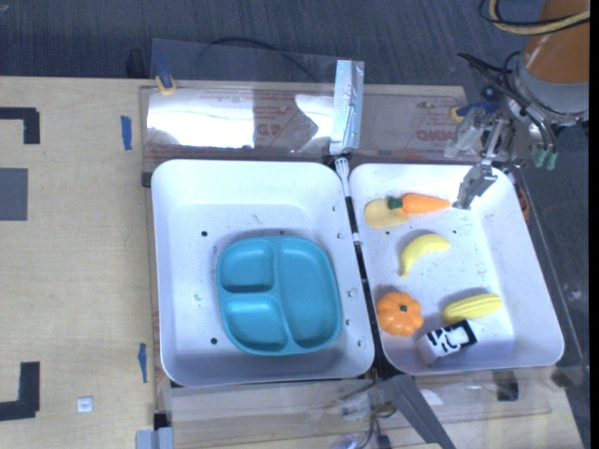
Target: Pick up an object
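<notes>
Reaching for: the carrot (423, 204) looks like the likeliest target, as it lies nearest the gripper (474, 187)
Gripper place: upper right of the frame, low over the upper right corner of the right bin (535, 267), just beside the carrot's orange tip
Grip state: cannot tell from this slant whether it is wide or narrow; nothing is seen held in it
Carrot place: top of the right bin, lying roughly across the frame, green end touching a pale yellow piece (376, 213) on its left
Other candidates: banana (423, 251) below the carrot, orange pumpkin (400, 313) lower left of that bin, corn cob (471, 306) lower right, small black and white item (447, 338) just below the corn
Left bin (182, 213): holds a blue divided plate (278, 293)
Stage: judged early, approach only, with nothing lifted yet
Doing it well: shift left over the carrot's middle, straddle its short width rather than its length, and descend straight
Watch for: the bin wall close on the right, and the tapered tip, which would likely slip out of a pinch
Check before lifting: that the carrot sits squarely in the grip
</notes>
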Controlling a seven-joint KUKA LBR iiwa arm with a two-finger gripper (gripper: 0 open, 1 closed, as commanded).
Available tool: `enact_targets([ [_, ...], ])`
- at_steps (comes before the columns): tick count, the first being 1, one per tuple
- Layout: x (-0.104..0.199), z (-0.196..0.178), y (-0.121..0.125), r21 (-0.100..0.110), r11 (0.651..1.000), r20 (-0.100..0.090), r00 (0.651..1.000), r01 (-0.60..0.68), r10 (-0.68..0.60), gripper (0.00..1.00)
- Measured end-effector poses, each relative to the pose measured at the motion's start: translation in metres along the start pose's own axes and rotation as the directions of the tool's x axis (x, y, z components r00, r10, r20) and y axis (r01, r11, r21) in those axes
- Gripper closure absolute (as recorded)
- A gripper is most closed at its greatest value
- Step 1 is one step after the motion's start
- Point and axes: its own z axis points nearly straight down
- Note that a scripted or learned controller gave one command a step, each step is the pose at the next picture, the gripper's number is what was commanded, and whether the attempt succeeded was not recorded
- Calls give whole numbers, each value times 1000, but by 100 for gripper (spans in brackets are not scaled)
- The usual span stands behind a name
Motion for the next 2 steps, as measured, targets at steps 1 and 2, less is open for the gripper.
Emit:
enact_targets([
  [1, 65, 165, 25, 0, 999, -17, 999, -52, 52, 0],
  [2, 59, 146, 25, -2, 999, 6, 999, -53, 53, 100],
])
